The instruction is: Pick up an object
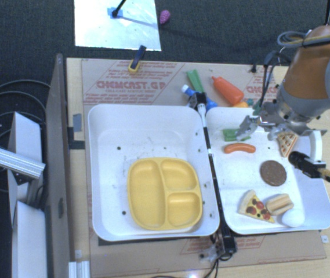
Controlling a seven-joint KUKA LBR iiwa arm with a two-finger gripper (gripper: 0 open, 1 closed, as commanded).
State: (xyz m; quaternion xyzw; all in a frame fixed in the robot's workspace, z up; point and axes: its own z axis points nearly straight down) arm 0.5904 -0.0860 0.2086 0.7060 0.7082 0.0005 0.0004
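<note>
Gripper: we are seeing the metal two-finger gripper [247, 127] hovering over the flat green piece [230, 135], partly hiding it.
Grip: we cannot tell.

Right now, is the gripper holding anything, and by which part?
Cannot be told. The gripper is low in the right white bin, at the flat green toy piece, but no hold shows.

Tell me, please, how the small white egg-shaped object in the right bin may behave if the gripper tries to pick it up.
The small white egg-shaped object looks smooth and rounded, so it would probably slip or roll away from closing fingers. It rests near the right bin's front corner, beside the tan bread roll, which may stop it rolling. It is likely light.
</note>
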